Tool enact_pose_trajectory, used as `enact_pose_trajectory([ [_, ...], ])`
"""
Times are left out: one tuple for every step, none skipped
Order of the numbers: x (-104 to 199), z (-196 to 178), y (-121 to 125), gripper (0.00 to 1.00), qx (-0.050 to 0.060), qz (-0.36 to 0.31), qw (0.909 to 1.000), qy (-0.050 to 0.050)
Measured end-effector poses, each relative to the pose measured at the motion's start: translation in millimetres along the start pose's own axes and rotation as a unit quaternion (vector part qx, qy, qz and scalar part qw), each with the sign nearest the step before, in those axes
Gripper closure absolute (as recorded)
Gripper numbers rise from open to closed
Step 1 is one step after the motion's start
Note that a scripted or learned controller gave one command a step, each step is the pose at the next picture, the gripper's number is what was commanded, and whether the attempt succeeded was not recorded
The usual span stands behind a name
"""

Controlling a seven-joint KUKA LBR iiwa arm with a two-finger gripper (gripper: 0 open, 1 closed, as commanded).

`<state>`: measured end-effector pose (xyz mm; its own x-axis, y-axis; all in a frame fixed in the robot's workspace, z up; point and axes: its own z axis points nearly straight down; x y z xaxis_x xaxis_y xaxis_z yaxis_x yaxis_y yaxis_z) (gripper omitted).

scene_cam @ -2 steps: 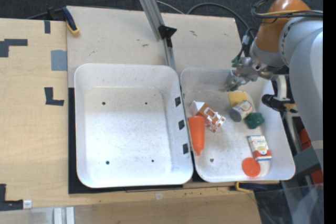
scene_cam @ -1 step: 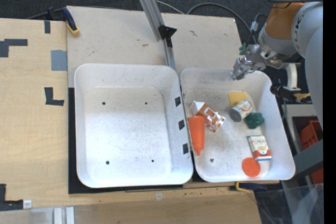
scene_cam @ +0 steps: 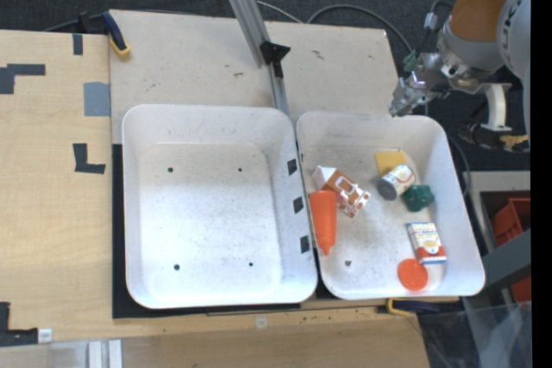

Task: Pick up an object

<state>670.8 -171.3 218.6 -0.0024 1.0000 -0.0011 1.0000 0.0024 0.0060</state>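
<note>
The gripper [scene_cam: 407, 99] hangs above the right bin's [scene_cam: 457, 177] far rim, I cannot tell its finger state, and the crowded can [scene_cam: 397, 182] may slip if nudged.

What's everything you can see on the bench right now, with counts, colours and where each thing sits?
Bins: 2, white, side by side on the bench.
Carrot: 1, orange, right bin's left side.
Small carton: 1, white and orange, beside the carrot.
Can: 1, silver, right bin's upper part.
Yellow block: 1, behind the can.
Green piece: 1, dark green, right of the can.
Box: 1, white and red, lower right.
Round orange piece: 1, bottom corner.
Gripper: 1, grey, above the right bin's far rim.
</note>
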Motion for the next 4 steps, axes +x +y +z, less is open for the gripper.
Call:
enact_pose_trajectory([
  [1, -40, 1, 1.0, 0.001, 0.0, 1.0, 0.0],
  [47, -42, -1, 1.0, 0.004, -0.002, 1.0, 0.001],
  [95, -44, -2, 1.0, 0.004, -0.002, 1.0, 0.001],
  [146, -42, 4, 1.0, 0.003, -0.002, 1.0, 0.001],
])
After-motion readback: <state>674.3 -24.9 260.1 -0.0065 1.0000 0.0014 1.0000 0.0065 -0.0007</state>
